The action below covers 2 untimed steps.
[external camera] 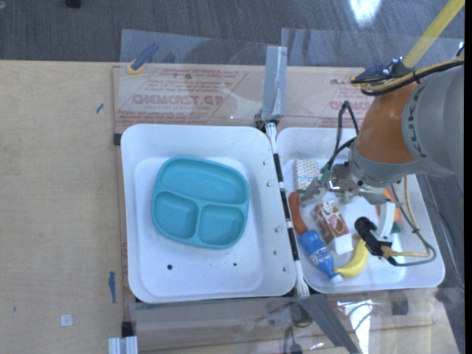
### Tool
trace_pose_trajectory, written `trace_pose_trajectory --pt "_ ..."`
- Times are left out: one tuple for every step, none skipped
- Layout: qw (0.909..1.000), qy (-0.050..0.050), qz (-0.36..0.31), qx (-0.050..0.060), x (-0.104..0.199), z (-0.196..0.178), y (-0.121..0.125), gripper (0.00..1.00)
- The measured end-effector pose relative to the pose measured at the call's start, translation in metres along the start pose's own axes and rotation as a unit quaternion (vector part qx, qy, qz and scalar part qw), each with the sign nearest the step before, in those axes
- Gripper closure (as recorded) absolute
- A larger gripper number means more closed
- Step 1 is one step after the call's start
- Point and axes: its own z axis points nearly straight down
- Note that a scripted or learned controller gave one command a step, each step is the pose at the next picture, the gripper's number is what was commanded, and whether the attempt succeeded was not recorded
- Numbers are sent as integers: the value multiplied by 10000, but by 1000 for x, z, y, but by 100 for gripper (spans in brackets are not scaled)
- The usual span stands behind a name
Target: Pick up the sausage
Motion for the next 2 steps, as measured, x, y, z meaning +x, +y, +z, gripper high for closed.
trace_pose_trajectory --pt "9991 -16 -415 20 -123 -73 62 0" --pt "9950 -2 -994 5 -77 1 20 0"
